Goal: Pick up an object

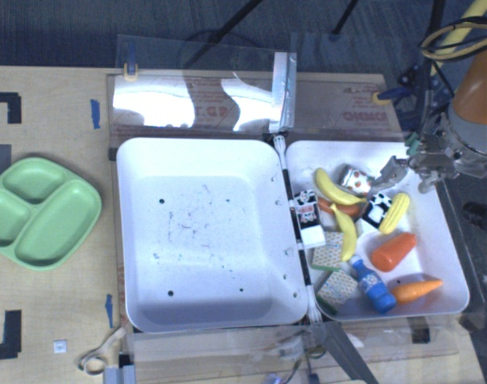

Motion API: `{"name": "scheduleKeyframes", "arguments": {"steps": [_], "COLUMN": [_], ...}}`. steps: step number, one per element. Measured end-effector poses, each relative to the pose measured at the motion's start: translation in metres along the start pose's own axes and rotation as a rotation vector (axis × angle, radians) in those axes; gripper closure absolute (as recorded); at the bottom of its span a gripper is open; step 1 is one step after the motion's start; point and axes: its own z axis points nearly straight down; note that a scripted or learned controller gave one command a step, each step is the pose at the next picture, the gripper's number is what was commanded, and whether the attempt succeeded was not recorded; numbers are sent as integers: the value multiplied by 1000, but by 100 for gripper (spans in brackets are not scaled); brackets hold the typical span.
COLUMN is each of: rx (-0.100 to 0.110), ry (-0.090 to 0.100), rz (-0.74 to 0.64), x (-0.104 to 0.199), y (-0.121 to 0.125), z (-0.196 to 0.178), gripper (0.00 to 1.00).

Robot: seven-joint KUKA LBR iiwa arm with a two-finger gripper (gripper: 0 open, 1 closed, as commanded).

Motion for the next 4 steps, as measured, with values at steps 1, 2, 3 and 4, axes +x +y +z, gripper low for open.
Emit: {"name": "scheduleKeyframes", "arguments": {"steps": [1, 2, 3, 4], "rx": [-11, 1, -19, -18], "ry": [-3, 2, 3, 3], "rz": [55, 238, 177, 178], "x": [0, -14, -40, -41], "y": [23, -5, 2, 3], "z": [119, 123, 151, 144], "gripper": [0, 0, 0, 100]}}
